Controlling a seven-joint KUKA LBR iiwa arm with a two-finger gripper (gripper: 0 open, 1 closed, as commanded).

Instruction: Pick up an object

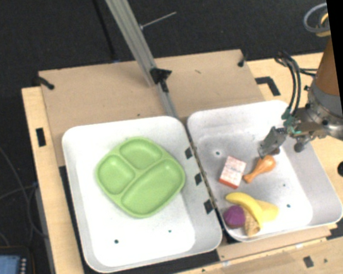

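The right bin (309, 202) holds a small white and orange box (232, 170), an orange drumstick-shaped toy (260, 168), a yellow banana (253, 204), a purple round piece (234, 217) and a tan piece (253, 224) by the banana's lower end. My gripper (285, 143) hangs over the right half of this bin, just above and to the right of the orange toy. Its fingers stand open and apart, with nothing between them. The left finger (270, 144) is close to the orange toy's thick end.
A green divided plate (140, 176) lies in the left bin (97, 240). A metal post (134, 36) rises behind the bins, with its clamp at the seam between them. Cables (292, 80) hang by the arm at the right.
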